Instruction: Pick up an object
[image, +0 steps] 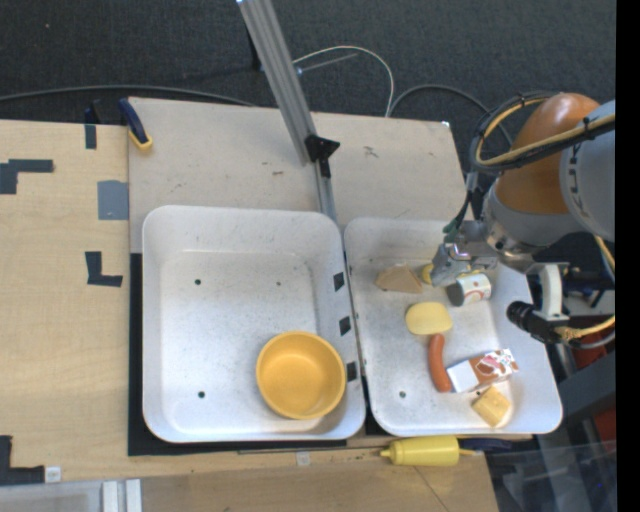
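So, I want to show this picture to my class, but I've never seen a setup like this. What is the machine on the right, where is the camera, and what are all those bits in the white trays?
The camera sits above a bench and looks down at a slant. The grey machine with the orange band is a robot arm reaching in from the right. At its tip is a two-finger gripper, low over the right bin; I cannot tell whether it holds anything.

The left bin holds a yellow bowl. The right bin holds small toy foods: a tan wedge, a yellow lemon-like piece, an orange sausage, a red-and-white packet and a yellow cheese-like piece. A yellow bottle lies on the bench in front of the bins.
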